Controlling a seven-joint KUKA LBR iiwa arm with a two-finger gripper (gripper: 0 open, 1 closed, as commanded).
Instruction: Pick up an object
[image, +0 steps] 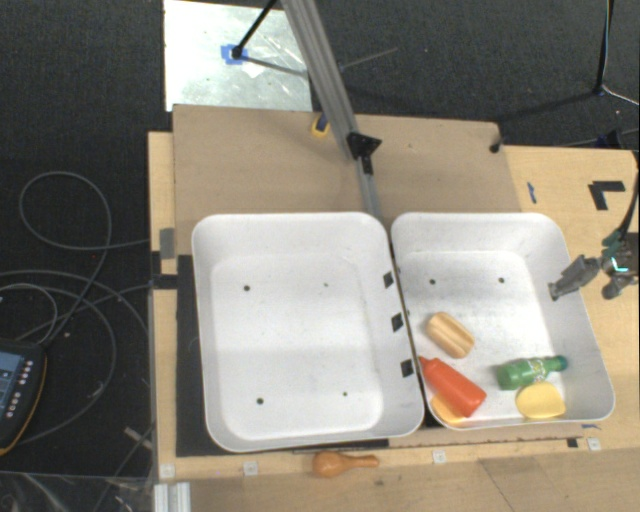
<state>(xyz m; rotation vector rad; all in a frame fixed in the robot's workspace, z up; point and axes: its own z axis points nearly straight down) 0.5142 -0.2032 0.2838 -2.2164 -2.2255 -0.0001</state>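
Nearest you, on the bench edge in front of the bins, an orange pear-shaped toy (343, 462) lies on its side, its narrow end pointing right. Look into the right bin (575, 262): every object sits in its near half. A yellow lemon-like piece (541, 401) rests in the near right corner, and just behind it a green bottle (530, 371) lies flat, its long axis running left to right with the cap end toward the right wall. Along the left wall a red-orange carrot-shaped toy (453, 387) lies slantwise, its narrower end pointing up-left. Beyond it a tan bread roll (450, 335) lies on a diagonal. The left bin (290, 232) sits beside. Farther back at the right rim, the gripper (590, 276) hovers over the bin's edge, carrying nothing; you cannot tell its claw state.
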